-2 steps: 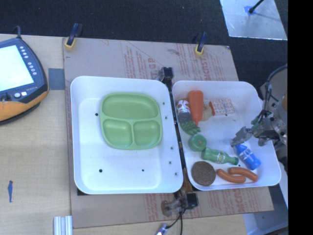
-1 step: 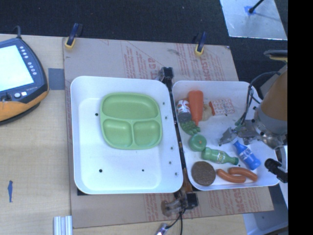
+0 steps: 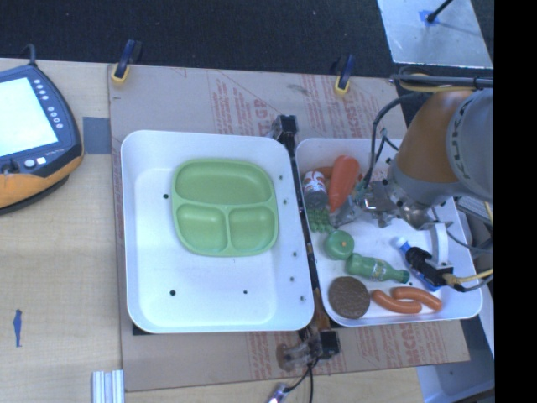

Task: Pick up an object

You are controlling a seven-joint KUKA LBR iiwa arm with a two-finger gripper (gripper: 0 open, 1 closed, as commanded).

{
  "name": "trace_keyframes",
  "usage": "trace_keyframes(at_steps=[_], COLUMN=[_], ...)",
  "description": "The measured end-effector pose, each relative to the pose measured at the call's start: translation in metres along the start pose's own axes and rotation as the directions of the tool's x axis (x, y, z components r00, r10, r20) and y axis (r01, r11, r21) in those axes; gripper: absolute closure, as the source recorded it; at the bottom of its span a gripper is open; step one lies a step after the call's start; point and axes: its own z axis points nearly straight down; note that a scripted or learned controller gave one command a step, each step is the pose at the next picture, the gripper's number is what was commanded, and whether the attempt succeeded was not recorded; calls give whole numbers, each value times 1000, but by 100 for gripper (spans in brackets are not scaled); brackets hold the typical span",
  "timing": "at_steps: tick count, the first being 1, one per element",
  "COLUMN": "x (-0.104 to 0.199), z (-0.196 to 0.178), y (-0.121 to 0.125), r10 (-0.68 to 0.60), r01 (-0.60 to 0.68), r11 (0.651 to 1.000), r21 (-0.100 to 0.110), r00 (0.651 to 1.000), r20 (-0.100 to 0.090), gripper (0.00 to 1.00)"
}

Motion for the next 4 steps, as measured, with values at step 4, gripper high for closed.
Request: trace_keyframes(at_steps=[4], x=[3], z=[-1], y=[84], r10=[5], r01=[-5], r11=[1000], r21=[-1], r00=[1000], r20=[0], gripper=[0])
